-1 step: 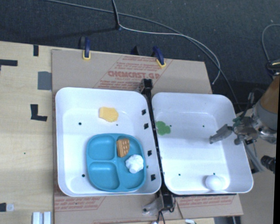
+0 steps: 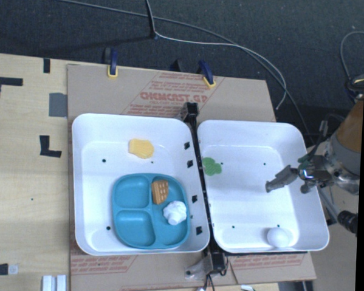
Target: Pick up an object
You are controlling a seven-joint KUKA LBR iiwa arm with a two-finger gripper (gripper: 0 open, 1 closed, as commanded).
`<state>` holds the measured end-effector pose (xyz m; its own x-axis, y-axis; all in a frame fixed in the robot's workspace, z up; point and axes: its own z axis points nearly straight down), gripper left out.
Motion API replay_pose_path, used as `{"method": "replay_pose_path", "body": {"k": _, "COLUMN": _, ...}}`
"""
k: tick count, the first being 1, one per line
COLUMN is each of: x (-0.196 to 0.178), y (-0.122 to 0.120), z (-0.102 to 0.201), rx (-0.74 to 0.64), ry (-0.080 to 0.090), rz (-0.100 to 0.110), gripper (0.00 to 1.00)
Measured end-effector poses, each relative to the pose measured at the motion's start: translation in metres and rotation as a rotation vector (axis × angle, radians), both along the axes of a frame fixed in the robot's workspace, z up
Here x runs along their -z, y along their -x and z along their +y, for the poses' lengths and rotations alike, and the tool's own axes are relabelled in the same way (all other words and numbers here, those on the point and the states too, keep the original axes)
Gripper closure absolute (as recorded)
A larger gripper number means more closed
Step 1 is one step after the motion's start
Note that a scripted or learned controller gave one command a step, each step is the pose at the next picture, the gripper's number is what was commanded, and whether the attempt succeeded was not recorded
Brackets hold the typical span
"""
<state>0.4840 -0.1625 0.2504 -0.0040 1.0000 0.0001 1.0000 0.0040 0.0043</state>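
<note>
The gripper [image 2: 290,177] hangs over the right bin's [image 2: 249,131] right edge, seemingly with fingers apart and nothing between them (approach stage, I judge), so next it must descend onto the white ball [image 2: 279,236] by the near edge.

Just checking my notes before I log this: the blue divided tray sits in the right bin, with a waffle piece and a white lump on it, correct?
Not quite. The camera view shows the blue divided tray in the left bin, not the right bin. The rest holds: the waffle piece and the white lump lie on it.
</note>
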Motion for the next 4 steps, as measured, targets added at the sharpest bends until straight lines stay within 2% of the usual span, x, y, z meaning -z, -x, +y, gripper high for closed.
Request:
{"method": "replay_pose_path", "body": {"k": 1, "x": -0.066, "y": -0.046, "z": 0.054, "rx": -0.003, "ry": 0.000, "rz": -0.002, "gripper": 0.00}}
{"method": "replay_pose_path", "body": {"k": 2, "x": -0.149, "y": -0.063, "z": 0.103, "rx": -0.001, "ry": 0.000, "rz": -0.003, "gripper": 0.00}}
{"method": "replay_pose_path", "body": {"k": 3, "x": -0.148, "y": -0.008, "z": 0.130, "rx": 0.001, "ry": -0.001, "rz": 0.003, "gripper": 0.00}}
{"method": "replay_pose_path", "body": {"k": 4, "x": -0.247, "y": -0.081, "z": 0.141, "rx": 0.002, "ry": 0.000, "rz": 0.000, "gripper": 0.00}}
